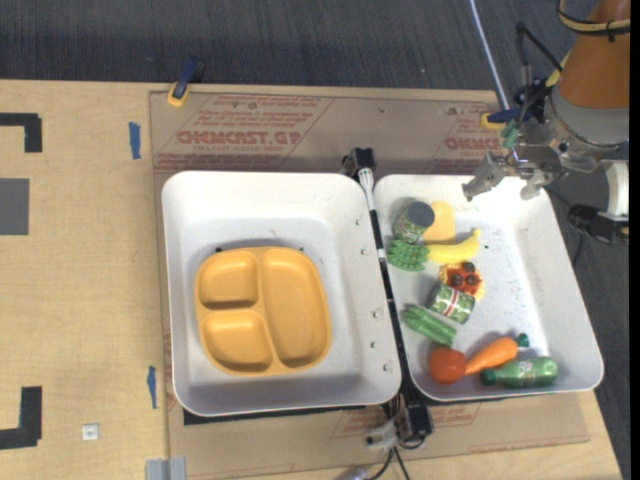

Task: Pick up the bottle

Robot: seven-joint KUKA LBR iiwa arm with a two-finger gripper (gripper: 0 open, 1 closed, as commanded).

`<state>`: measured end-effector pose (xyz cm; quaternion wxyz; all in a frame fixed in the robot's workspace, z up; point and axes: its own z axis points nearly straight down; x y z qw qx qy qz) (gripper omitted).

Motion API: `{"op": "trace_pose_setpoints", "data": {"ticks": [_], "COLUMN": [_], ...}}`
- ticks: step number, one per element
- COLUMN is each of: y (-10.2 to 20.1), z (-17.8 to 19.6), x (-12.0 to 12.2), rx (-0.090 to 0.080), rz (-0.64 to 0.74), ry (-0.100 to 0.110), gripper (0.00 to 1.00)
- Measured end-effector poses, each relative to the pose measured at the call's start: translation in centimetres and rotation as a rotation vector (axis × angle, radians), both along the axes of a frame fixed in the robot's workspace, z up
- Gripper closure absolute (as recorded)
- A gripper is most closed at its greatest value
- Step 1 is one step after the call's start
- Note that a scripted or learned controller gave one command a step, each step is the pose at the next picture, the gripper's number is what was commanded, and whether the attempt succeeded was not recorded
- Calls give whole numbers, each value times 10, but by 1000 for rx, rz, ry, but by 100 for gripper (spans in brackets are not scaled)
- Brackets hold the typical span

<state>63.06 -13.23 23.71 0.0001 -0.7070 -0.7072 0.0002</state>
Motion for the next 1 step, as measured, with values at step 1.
{"op": "trace_pose_setpoints", "data": {"ticks": [1], "y": [0], "z": [11], "x": [1], "rx": [-1], "rz": [1], "ry": [-3], "gripper": [100]}}
